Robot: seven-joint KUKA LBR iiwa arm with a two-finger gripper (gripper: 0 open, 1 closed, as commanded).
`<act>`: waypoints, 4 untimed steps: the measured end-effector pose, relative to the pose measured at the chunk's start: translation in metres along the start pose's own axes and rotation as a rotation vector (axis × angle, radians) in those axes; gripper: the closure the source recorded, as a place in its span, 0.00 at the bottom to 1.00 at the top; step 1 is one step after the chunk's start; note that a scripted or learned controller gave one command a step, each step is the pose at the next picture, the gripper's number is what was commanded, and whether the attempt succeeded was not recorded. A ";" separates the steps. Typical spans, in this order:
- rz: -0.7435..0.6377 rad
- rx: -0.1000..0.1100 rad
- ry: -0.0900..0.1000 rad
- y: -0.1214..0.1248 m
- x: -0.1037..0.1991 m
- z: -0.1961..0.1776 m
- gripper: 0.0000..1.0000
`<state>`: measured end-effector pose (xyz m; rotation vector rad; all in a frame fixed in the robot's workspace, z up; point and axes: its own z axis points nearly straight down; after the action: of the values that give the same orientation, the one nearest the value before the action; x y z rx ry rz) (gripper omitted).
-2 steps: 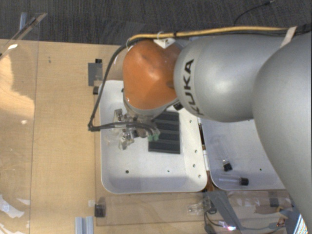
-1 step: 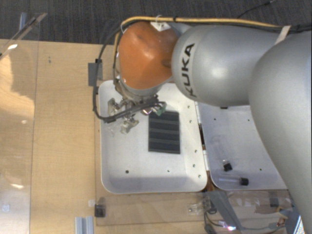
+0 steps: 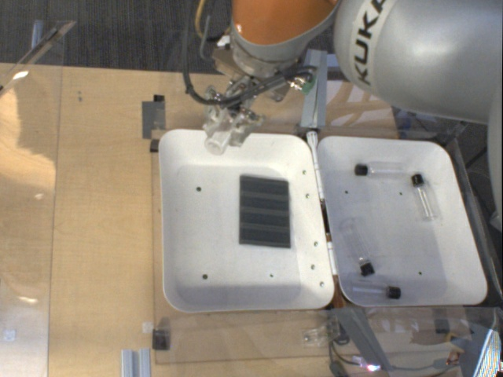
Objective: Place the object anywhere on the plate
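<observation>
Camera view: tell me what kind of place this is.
Probably a robotics lab test bench, not a home or kitchen. A KUKA arm hangs over a plywood bench bearing two shallow white bins, the right one holding clear tubes with black caps.

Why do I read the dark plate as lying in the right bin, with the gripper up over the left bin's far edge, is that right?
One thing is off: the plate lies in the left bin, not the right bin. The camera view shows it as a dark ribbed rectangle near that bin's middle. The rest holds: the gripper is over the left bin's far edge.
</observation>
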<state>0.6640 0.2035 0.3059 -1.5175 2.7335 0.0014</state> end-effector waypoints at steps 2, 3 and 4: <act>0.028 -0.005 0.005 0.011 -0.001 0.178 0.00; -0.051 0.004 -0.004 0.097 0.044 0.212 0.00; -0.599 -0.005 0.002 0.087 0.030 0.183 0.00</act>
<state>0.5770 0.2254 0.1218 -2.2591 2.1675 -0.0005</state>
